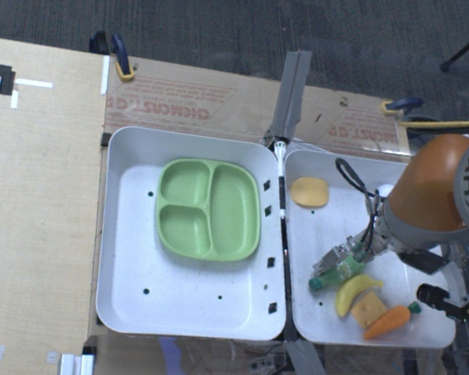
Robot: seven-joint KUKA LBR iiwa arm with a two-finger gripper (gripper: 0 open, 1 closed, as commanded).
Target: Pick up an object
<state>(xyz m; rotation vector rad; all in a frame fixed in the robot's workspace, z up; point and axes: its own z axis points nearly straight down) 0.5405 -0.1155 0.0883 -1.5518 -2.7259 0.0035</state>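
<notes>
A: Where's the tool (337,266)?

B: Low in the right bin (320,318), its tip down among the toys. Whether it's open or closed, I cannot tell; nothing shows gripped.

A: Nearest thing to pick?

B: The banana (354,292), just beside the tip, toward the near-right. Its long axis runs slantwise, from the near-left up to the right. A tan block (368,309) and carrot (389,321) lie just past it; a yellow disc (309,192) sits well apart by the far wall.

A: Left bin (117,296)?

B: A green tray (209,210).
</notes>
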